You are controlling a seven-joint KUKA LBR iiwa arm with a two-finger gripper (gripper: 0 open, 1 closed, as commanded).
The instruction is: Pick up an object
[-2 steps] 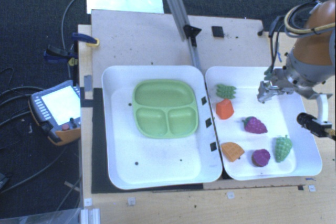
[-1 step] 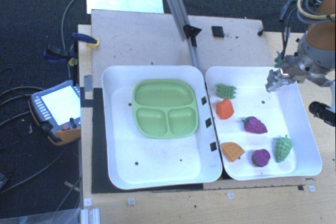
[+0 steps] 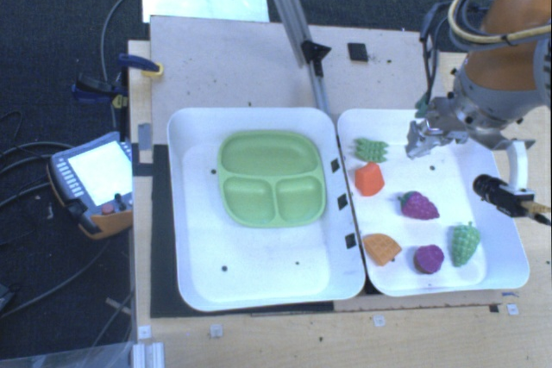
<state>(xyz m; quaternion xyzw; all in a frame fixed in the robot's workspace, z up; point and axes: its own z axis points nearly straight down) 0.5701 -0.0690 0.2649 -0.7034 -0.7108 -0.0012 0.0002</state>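
camera view: fixed above bench (image 3: 233, 65); slanted downward | covers both bins (image 3: 259, 280) | mid-distance

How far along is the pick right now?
Done: the arm has reached over the right bin, with the pincer above the bin's far part, just right of the green leafy toy. In hand: I see nothing between its fingers. Left: choosing, grasping and lifting an object; the orange block and purple grapes lie closest.
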